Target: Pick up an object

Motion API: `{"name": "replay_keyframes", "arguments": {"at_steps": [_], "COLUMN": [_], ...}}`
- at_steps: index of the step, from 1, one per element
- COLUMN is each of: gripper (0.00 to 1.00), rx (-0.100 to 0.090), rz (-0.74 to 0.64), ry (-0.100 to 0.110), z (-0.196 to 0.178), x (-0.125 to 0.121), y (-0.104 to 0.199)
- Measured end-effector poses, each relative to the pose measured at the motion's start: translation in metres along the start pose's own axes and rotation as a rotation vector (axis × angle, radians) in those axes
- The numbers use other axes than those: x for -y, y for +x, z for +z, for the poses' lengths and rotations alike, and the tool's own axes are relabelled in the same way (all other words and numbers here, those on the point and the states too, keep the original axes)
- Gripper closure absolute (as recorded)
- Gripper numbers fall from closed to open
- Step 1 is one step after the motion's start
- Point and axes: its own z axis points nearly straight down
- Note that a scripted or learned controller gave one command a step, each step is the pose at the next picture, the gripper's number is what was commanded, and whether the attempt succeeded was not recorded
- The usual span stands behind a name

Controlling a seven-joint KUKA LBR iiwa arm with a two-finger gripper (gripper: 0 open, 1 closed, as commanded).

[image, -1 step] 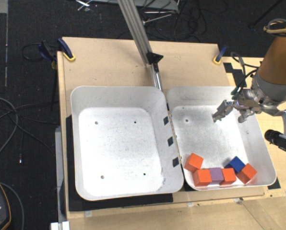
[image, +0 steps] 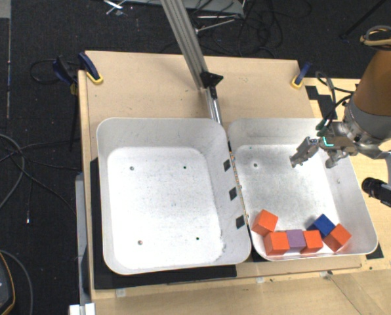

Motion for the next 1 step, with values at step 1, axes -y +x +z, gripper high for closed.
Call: {"name": "replay_keyframes", "arguments": {"at_steps": [1], "gripper": [0.0], "rx": [0.0], "rz": [0.001], "ry": [0.007], "z": [0.1216], "x": [-0.0224], "y": [-0.0154]}}
